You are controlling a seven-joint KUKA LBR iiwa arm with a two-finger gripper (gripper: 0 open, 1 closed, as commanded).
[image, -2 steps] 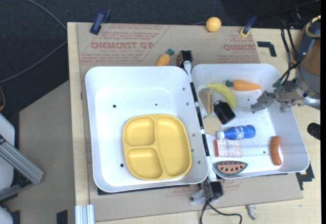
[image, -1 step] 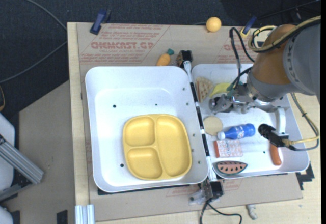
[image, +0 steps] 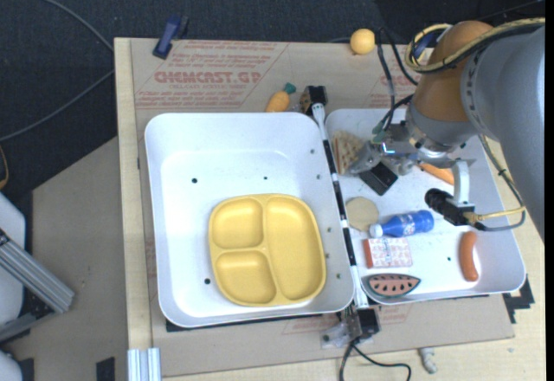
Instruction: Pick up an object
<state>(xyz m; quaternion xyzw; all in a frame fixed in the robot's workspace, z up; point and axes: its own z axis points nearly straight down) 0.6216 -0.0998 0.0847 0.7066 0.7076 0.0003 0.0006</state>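
Here the gripper (image: pixel 379 170), whether clenched or released I cannot tell, hangs in the right bin (image: pixel 498 271) beside a flat round cookie (image: pixel 361 214) and glossy blue bottle (image: pixel 403 223).

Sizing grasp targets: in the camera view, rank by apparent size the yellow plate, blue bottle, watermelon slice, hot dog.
1. yellow plate, by far
2. blue bottle and watermelon slice: look alike, no ranking
3. hot dog

Bulky grey arm (image: pixel 511 85), orange band (image: pixel 446 80) above the wrist, yellow-and-blue cabling at its top, dark wrist hardware
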